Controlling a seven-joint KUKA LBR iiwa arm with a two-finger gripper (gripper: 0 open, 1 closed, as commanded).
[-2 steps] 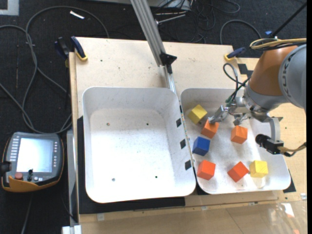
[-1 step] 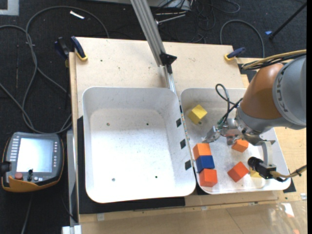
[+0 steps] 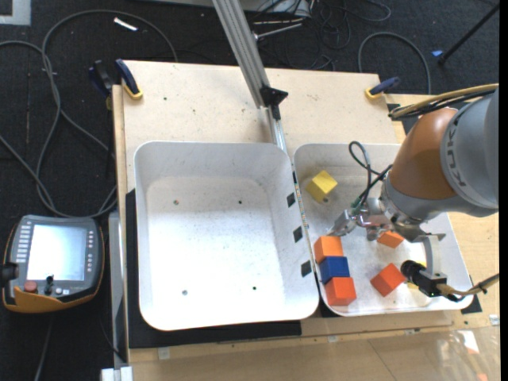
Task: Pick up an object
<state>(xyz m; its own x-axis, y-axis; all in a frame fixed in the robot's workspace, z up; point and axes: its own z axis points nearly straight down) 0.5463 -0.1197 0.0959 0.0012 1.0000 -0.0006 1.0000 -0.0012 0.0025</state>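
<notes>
Two bins sit side by side on the bench (image 3: 206, 101). The left bin (image 3: 151, 213) and the right bin (image 3: 305, 161) touch along their sides. In the right bin, one block (image 3: 323, 185) lies near the back. Three blocks (image 3: 334, 269) lie in a row at the front, touching each other, close to the left wall. Another block (image 3: 387, 279) lies to their right. A small block (image 3: 390, 240) lies behind it, just under the gripper (image 3: 367, 221). The arm (image 3: 444, 165) hangs over the bin's right side. A hand-held screen (image 3: 51, 259) lies on the floor, left of the bench.

A pale tabletop (image 3: 206, 105) is standing on dark floor (image 3: 55, 70) (black cables (image 3: 48, 133) trailing across it); a teach pendant (image 3: 51, 262) is lying left.
</notes>
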